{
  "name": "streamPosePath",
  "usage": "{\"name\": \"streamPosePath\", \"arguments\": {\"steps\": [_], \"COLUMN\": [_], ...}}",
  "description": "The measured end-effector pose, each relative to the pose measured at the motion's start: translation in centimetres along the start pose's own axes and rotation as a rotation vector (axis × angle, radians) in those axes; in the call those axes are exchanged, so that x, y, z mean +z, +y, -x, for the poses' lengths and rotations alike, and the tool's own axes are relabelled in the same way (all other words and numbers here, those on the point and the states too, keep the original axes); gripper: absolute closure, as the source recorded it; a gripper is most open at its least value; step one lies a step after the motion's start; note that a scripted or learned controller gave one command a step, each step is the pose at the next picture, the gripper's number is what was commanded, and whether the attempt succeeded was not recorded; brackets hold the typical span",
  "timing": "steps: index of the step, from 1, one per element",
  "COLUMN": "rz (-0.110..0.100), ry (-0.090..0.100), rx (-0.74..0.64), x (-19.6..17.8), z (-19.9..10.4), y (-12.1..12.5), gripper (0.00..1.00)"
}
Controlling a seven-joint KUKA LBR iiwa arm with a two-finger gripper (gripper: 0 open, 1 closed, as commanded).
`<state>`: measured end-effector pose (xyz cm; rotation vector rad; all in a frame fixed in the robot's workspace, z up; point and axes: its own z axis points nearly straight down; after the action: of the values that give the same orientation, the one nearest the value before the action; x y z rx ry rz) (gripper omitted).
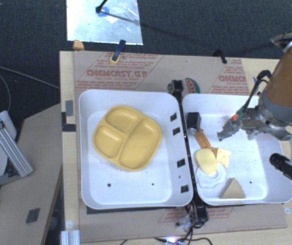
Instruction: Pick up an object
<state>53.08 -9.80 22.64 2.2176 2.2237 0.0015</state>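
Reaching in from the right, the grey arm (pixel 289 93) with its orange band hangs over the right bin (pixel 276 195), and the gripper (pixel 226 132) sits low above that bin's upper middle; it is dark and small here, and whether it is open or closed cannot be made out, nor is anything visibly caught in it.

Two shallow white bins of smooth moulded plastic with rounded corners sit side by side on a brown cardboard sheet (pixel 151 70) printed with red lettering. The left bin (pixel 92 188) holds one pale yellow divided plate (pixel 127 137), glossy and rounded, with three compartments, lying near the bin's centre.

The right bin holds a cluster along its left edge: one small dark block (pixel 193 120) near the upper left corner, one orange stick-like piece (pixel 203 138) below it, one rounded pale yellow piece (pixel 205 160) partly overlapping a white round piece (pixel 212 177), one small yellow wedge (pixel 223 157) just beside them, and one tan triangular piece (pixel 233 189) near the bottom edge. The gripper is apart from all of these, up and to the right of the cluster.

The arm's upper part is cut off by the frame's right edge. A blue and yellow clip-like thing (pixel 118 52) lies at the cardboard's top edge.
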Motion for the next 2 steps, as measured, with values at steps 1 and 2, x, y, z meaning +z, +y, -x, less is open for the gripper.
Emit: {"name": "streamPosePath", "arguments": {"steps": [1,2], "rz": [-0.006,0.003], "ry": [0.004,-0.003], "rx": [-0.007,0.005], "x": [4.4,4.1], "z": [-7.6,-1.7], "y": [-4.6,-1.2], "gripper": [0.0,0.0]}}
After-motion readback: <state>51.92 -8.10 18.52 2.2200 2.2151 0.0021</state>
